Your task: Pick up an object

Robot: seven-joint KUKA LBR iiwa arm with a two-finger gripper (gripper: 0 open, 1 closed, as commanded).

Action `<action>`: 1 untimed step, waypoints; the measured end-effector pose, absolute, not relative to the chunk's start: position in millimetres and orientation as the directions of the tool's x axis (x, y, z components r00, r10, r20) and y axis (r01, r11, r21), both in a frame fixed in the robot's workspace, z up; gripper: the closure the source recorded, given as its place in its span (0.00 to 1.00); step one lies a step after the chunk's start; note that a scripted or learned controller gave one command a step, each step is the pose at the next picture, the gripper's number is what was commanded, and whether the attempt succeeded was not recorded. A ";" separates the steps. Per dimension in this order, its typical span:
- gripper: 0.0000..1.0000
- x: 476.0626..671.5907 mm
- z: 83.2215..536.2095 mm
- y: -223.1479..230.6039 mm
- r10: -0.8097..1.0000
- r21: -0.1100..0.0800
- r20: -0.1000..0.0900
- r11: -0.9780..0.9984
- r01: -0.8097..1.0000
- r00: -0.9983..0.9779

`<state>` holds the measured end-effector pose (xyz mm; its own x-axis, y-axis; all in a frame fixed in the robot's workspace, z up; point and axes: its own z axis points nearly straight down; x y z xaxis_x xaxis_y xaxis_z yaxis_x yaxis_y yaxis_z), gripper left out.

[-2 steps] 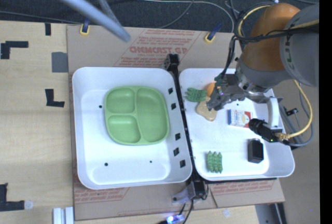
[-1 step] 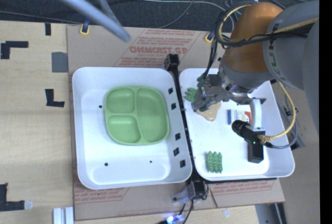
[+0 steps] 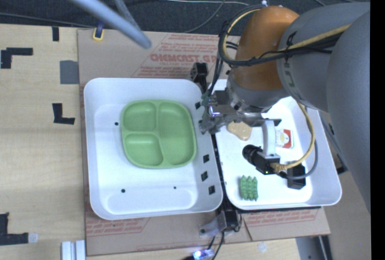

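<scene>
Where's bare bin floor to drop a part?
Left bin: wide bare strip along the near wall, below the green divided plate; narrower strip left of it in view. Right bin is crowded: arm over the far half, tan piece, red-and-white item, green studded block near the front. Only its near-right corner is bare.

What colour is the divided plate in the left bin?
Pale green; the divided plate shows best in the camera view.

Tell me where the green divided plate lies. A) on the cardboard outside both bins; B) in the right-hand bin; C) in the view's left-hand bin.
C: the green divided plate rests flat inside the left-hand bin, enclosed by its white walls.
</scene>
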<state>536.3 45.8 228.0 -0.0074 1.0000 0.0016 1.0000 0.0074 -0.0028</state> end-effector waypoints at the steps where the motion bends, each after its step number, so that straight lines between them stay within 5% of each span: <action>1: 1.00 542.2 233.7 93.8 1.000 -0.001 0.001 0.007 1.000 -0.007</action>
